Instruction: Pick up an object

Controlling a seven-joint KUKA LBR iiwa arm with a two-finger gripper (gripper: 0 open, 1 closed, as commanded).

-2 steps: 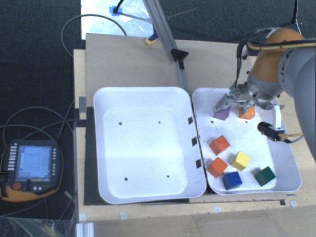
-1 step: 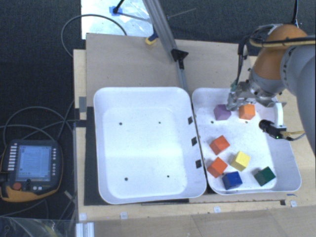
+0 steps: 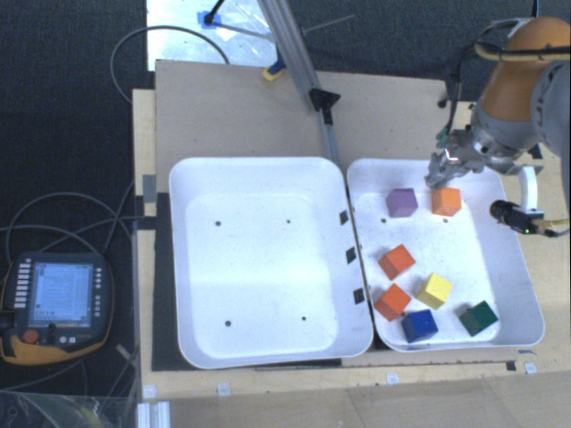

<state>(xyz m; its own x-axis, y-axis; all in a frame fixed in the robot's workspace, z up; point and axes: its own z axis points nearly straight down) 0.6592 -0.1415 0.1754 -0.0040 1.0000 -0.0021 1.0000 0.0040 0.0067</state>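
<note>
The right bin holds several small blocks. At its far end a purple block and an orange block lie side by side. Further forward sit two more orange blocks, a yellow block, a blue block and a green block. My gripper hangs at the bin's far edge, just above and behind the far orange block. Nothing shows between its fingers.
The left bin lies beside the right one, sharing a middle wall with black clips. A grey pole slants over the cardboard behind the bins. A teach pendant lies off the bench at the left.
</note>
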